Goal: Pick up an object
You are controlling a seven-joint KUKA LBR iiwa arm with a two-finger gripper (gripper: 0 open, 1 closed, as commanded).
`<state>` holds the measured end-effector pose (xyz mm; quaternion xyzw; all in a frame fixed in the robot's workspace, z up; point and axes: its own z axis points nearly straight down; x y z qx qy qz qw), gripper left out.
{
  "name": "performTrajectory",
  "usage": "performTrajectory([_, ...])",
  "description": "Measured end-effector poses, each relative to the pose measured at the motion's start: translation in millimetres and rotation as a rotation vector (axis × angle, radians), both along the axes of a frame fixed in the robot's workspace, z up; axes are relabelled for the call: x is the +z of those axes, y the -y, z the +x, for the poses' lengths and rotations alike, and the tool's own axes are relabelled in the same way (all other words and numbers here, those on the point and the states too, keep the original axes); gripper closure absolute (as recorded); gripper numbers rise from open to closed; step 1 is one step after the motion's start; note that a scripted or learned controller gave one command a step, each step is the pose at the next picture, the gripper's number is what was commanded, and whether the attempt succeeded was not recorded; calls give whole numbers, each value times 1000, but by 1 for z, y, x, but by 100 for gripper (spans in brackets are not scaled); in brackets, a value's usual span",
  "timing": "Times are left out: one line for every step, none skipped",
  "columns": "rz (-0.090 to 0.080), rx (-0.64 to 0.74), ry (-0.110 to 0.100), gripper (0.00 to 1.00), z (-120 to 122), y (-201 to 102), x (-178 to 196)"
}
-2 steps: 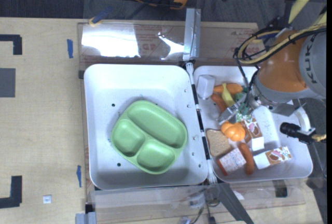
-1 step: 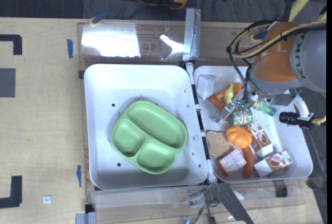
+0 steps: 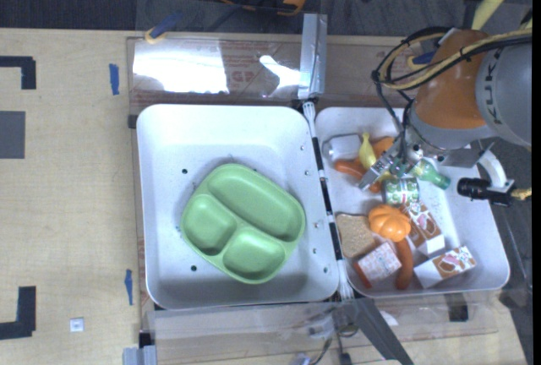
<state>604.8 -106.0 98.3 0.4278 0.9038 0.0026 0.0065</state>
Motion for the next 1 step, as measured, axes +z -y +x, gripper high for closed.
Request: performTrajectory([1,-28,-12,100,-30,-59,108])
